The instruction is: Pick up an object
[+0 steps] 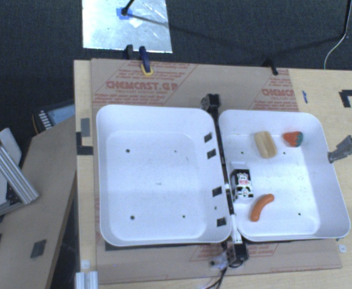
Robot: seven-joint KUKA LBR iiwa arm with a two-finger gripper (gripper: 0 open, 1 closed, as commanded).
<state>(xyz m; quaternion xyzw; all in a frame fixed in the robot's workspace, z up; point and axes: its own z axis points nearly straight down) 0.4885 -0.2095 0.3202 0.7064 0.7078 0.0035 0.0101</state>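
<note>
The right bin (320, 179) holds several small objects. A tan bread-like piece (264, 144) lies near its back, with a red and green strawberry-like piece (293, 138) just to its right. A black and white toy (243, 184) sits against the bin's left wall. In front of the toy lies an orange sausage (261, 207). My gripper (343, 148) shows as a grey shape at the right rim of this bin, off to the right of the strawberry-like piece and apart from every object.
The left bin (158, 173) stands beside the right one, joined along a black-clipped divider (221, 167). Both rest on a cardboard sheet (158, 83) on the bench. A shiny metal plate (126, 15) lies on the dark floor behind.
</note>
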